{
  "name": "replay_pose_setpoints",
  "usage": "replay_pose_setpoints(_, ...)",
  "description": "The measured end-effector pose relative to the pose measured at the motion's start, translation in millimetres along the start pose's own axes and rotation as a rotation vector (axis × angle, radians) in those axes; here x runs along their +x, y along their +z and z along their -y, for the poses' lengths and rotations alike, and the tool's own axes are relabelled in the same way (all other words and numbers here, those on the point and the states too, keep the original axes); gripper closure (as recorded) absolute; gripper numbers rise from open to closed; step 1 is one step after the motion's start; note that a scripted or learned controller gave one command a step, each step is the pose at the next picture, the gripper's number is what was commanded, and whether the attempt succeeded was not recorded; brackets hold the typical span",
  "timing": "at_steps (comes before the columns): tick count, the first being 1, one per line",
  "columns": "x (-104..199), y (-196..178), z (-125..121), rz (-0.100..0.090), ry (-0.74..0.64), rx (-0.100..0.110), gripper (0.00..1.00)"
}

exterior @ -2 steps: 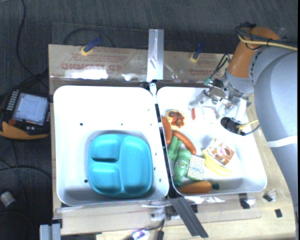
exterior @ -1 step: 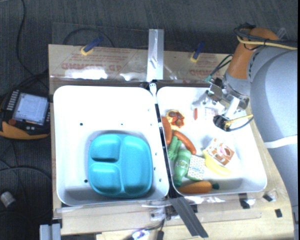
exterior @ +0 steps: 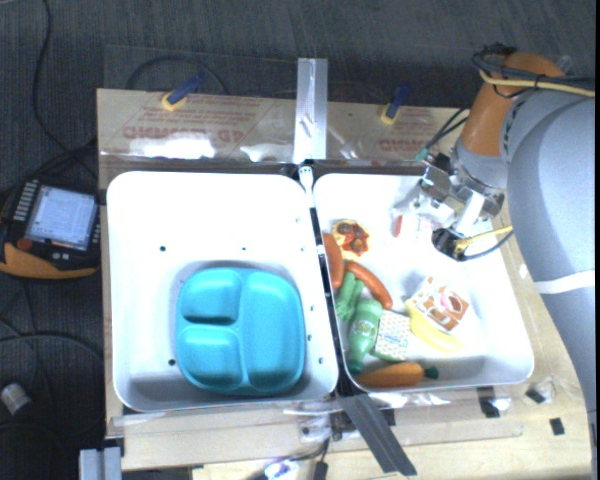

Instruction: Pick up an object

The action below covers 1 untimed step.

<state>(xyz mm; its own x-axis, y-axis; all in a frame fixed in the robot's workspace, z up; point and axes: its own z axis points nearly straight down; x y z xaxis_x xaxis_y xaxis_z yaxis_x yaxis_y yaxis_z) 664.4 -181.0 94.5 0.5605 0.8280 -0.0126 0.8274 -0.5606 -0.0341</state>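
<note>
The right bin [exterior: 490, 288] holds several toy foods in a pile along its left wall and front. Among them are a red-and-orange piece [exterior: 348, 234], an orange sausage [exterior: 368, 279], green vegetables [exterior: 360, 328], a pale carton [exterior: 391, 339], a carrot [exterior: 390, 374], a yellow banana [exterior: 432, 332] and a white-and-orange box [exterior: 443, 305]. My gripper [exterior: 422, 204] hangs over the bin's far right part, away from the pile. A small red item [exterior: 398, 226] lies just below and to the left of it. Nothing visibly sits in the gripper.
The left bin [exterior: 150, 218] holds a blue divided tray [exterior: 240, 330] toward its front. A metal divider post [exterior: 311, 108] stands behind the bins. The grey arm [exterior: 560, 198] fills the right side. A handheld pendant [exterior: 50, 223] lies off the bench at left.
</note>
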Motion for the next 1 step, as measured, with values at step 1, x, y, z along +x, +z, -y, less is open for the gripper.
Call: replay_pose_setpoints(1, 102.4, -86.3, 68.9, -0.007, -0.134, -0.031, 1.0)
